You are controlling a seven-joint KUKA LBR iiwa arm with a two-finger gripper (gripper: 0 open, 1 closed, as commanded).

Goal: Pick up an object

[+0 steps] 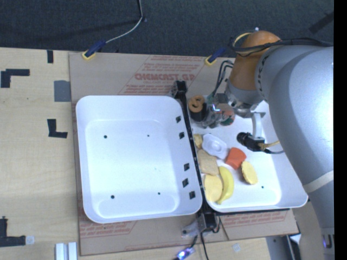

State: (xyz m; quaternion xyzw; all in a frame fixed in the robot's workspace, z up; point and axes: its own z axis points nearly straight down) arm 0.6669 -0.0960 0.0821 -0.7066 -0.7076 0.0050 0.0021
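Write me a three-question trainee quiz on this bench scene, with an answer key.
1. True or false: the toy food pieces lie in the left bin.
2. Which item lies nearest the front rim of the right bin? A) orange block B) banana C) white piece
3. Fill in: the gripper is over the right bin's ___ end, far or near.

Key: 1 false, they lie in the right bin. 2 B. 3 far.
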